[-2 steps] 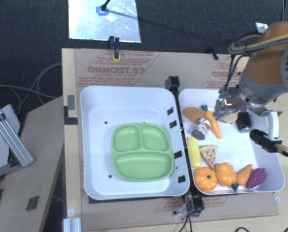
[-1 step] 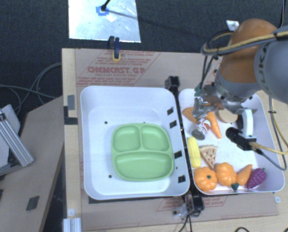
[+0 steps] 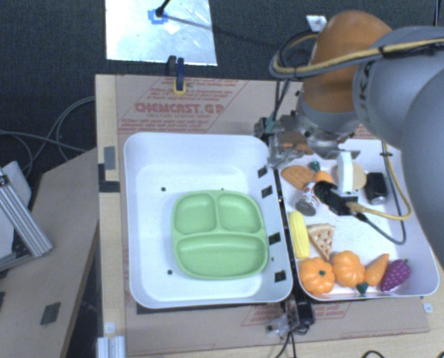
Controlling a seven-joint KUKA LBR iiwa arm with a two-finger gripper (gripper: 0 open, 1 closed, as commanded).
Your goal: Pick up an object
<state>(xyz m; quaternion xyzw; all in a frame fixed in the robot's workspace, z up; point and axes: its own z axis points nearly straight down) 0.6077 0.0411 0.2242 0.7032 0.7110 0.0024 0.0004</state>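
The right bin holds toy food. A brown bread piece lies near its back left, with a small orange piece beside it. Further forward are a yellow corn cob and a pizza slice. Two orange pumpkins, a carrot and purple grapes line the front edge. My gripper hangs low over the back left of this bin, just in front of the bread piece. The wrist above hides much of it.
The left bin holds a green divided plate. A divider with black clips runs between the bins. The grey arm covers the back right of the right bin.
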